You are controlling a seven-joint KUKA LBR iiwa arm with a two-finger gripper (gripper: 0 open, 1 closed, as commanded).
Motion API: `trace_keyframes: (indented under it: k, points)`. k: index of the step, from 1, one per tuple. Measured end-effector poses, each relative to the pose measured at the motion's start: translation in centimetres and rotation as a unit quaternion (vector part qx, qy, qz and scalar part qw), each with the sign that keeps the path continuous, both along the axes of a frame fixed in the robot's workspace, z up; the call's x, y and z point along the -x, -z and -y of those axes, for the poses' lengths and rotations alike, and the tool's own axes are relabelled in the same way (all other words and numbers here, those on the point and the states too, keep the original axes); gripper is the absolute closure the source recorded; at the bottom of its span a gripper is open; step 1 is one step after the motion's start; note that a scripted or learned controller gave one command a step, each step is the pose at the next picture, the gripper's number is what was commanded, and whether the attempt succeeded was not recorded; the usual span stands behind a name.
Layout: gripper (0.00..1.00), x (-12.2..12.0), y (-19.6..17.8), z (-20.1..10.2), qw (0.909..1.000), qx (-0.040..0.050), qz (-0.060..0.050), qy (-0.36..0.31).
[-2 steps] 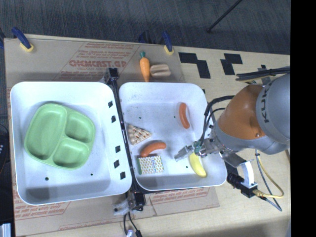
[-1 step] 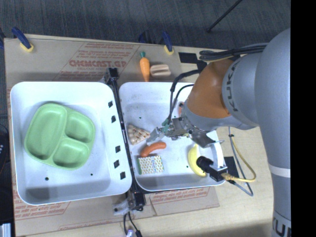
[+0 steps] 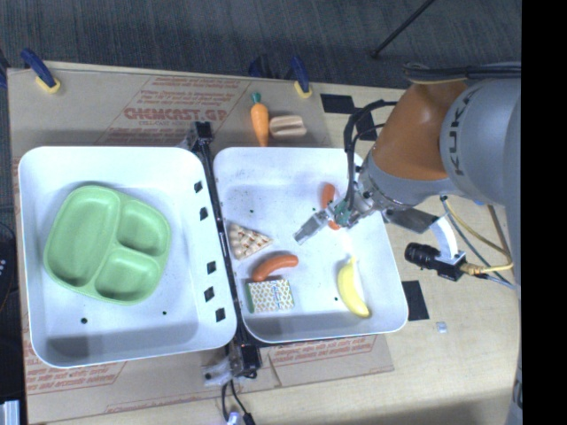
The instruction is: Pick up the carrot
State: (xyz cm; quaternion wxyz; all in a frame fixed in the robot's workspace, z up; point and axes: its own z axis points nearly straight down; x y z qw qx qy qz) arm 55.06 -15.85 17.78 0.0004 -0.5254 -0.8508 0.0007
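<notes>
White right bin (image 3: 266,171) holds a banana (image 3: 353,290) at 5 o'clock, sausage (image 3: 273,265) centrally; the gripper (image 3: 330,218) hovers above, grip state untellable. Orange carrot (image 3: 259,122) lies outside on the counter (image 3: 461,343), 12 o'clock, so reaching must go farther.

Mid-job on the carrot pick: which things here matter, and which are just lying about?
Job: orange carrot with green top, on the printed cardboard beyond the white right bin; gripper.
Lying about: yellow banana, red-orange sausage, tan wedge, patterned green block, brown bun, green divided plate.
</notes>
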Motion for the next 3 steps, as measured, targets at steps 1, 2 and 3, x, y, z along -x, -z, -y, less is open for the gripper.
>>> trace_keyframes:
  k: [1,2,3]
  points:
    - [0.0,7.0,8.6,5.3,0.9966,-0.001,-0.001,0.082]
    - [0.0,1.0,-3.0,5.2,0.9853,-0.0001,0.0,0.171]
    - [0.0,-9.0,8.6,5.2,0.9661,-0.0005,-0.002,0.258]
